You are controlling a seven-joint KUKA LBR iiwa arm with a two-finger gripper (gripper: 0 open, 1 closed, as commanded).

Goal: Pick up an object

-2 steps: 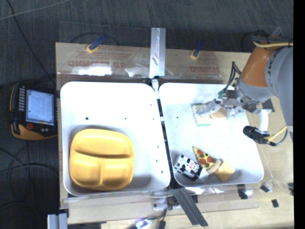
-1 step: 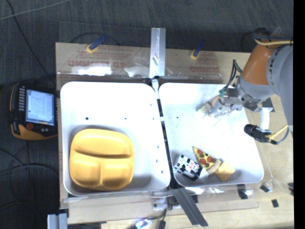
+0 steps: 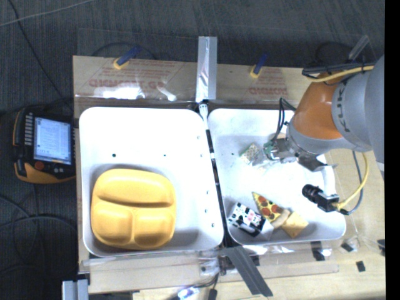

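Observation:
My gripper (image 3: 275, 149) hangs low in the upper middle of the right bin (image 3: 231, 133), under the orange band of the arm (image 3: 319, 114). Just to its left lies a small grey-green crumpled object (image 3: 252, 153), close to the gripper tip; I cannot make out contact. Near the front of the same bin lie a toy pizza slice (image 3: 267, 205), a black-and-white spotted block (image 3: 245, 219) and a tan wedge (image 3: 295, 224). A large yellow bread-shaped object (image 3: 132, 206) fills the front of the left bin (image 3: 144, 130).
The divider (image 3: 212, 167) between the bins runs just left of the small object. A black cable fitting (image 3: 319, 195) with a yellow cable hangs over the right bin's right edge. A handheld pendant (image 3: 45, 144) lies left of the bench.

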